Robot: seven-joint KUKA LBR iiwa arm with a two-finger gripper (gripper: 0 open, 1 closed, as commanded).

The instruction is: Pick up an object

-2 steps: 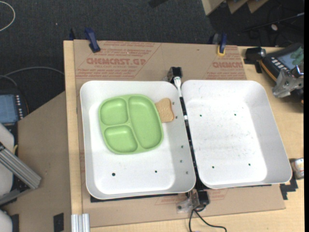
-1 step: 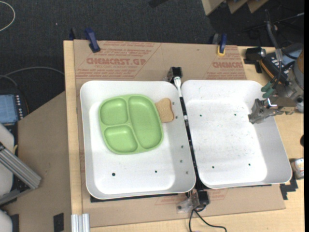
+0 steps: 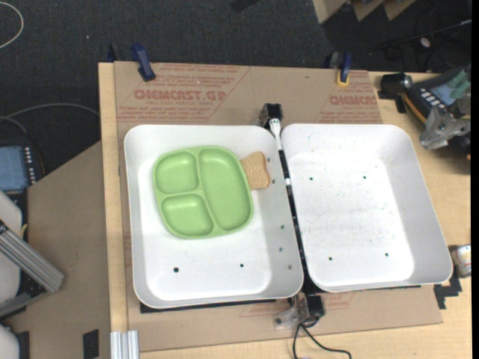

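A green plate [image 3: 203, 192] with three compartments lies in the left bin [image 3: 206, 271], toward its back. A tan slice of toast [image 3: 257, 170] rests against the plate's right rim, close to the bin's right wall.
The right bin [image 3: 359, 208] sits beside the left one; a black divider [image 3: 287, 193] runs between them. Both stand on a cardboard sheet [image 3: 187, 88] held by clamps at the back. Tools and cables lie at the far right edge of the bench.
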